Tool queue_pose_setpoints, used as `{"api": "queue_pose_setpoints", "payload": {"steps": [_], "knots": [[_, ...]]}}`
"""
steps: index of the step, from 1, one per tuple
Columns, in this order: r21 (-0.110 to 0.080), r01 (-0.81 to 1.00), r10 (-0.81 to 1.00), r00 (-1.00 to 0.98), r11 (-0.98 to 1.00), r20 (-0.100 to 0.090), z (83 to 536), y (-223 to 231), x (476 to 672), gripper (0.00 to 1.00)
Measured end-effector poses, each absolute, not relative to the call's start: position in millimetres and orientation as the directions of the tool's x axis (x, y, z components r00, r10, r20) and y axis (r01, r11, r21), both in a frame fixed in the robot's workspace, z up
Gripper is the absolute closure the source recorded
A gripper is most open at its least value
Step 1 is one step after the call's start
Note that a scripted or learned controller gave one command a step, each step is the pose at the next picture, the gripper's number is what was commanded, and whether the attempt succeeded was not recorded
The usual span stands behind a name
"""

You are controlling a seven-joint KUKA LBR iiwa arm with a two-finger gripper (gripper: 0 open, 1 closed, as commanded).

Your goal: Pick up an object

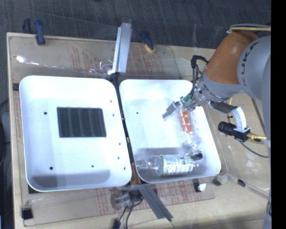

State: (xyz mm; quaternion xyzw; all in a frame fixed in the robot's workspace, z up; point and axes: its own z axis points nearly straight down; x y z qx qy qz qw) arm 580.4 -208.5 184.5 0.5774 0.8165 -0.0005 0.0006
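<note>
At the bottom of the frame we see the bench (248, 175) edge with a grey metal bar (155, 204) and some cables lying just below the two bins. Just above that, along the lower wall of the right bin (148, 104), lies a clear plastic bottle (169, 165) on its side, its label facing up and its dark cap pointing toward the right of the frame. A second clear bottle (187, 128) with orange contents lies near the bin's right wall, running up and down the picture, its lower end close to the first bottle's cap end.

The gripper (181, 106) sits at the upper end of this orange-filled bottle, in the upper right part of the right bin. We cannot tell whether its jaws are apart or together, nor whether they touch the bottle.

The left bin (38, 104) holds a dark ribbed rectangle (81, 122) in its upper middle.

Further up, the arm (238, 66), grey with an orange band, enters from the upper right of the frame. A metal post (121, 49) stands at the top between the bins, and blue clamps (38, 31) grip the bench's upper edge
</note>
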Motion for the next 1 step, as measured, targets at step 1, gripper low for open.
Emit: {"api": "queue_pose_setpoints", "payload": {"steps": [1], "knots": [[0.001,0.931,0.931,-0.365,0.365,-0.002,177.2,-208.7,594.5,0.00]]}}
